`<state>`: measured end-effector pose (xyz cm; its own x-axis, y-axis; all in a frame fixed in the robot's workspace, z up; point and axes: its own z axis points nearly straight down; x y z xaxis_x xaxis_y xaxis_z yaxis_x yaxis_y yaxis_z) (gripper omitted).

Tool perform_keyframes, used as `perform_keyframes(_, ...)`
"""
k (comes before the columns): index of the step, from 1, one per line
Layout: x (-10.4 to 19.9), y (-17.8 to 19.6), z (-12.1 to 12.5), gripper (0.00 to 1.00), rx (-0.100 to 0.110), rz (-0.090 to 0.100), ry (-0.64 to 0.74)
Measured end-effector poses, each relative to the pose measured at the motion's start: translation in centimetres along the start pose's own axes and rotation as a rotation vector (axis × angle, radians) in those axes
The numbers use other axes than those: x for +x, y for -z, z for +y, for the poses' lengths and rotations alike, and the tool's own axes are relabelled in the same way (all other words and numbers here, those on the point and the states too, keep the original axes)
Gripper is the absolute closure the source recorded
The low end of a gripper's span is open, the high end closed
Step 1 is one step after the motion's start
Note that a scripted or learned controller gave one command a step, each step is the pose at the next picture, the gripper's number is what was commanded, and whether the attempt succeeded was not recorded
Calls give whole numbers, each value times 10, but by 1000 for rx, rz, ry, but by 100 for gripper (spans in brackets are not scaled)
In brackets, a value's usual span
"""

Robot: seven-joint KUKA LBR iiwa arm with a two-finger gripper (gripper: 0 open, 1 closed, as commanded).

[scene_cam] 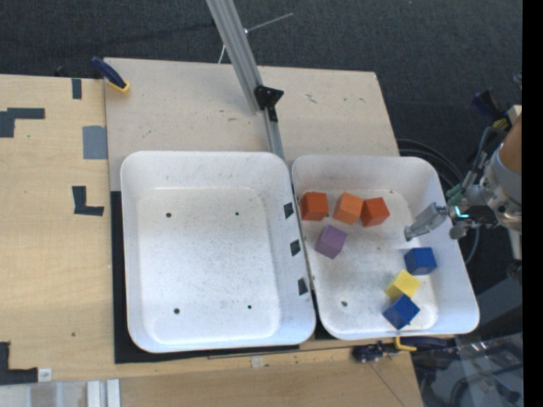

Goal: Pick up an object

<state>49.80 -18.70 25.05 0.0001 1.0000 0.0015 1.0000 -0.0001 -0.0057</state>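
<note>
The right bin (365,320) holds several small cubes. Along its far side sit an orange-red cube (315,205), an orange cube (349,208) and a red cube (374,211) in a row, with a purple cube (331,241) just in front of them. Near the right wall lie a blue cube (420,260), a yellow cube (405,284) and a second blue cube (400,311). My gripper (436,216) hovers at the bin's right rim, just above and beyond the first blue cube. Nothing is visibly held in it.
The left bin (204,253) stands beside the right one. A slanted metal pole (242,49) rises from between the bins at the back. Cables and the arm's wrist (501,193) crowd the right rim.
</note>
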Motion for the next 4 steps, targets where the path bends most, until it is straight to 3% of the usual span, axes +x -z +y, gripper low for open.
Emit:
perform_keyframes(1, 0, 2, 1, 0, -5, -1, 2)
perform_keyframes(3, -3, -95, -15, 0, 1, 0, 0)
perform_keyframes(4, -11, -132, -9, 0, -20, -10, 0)
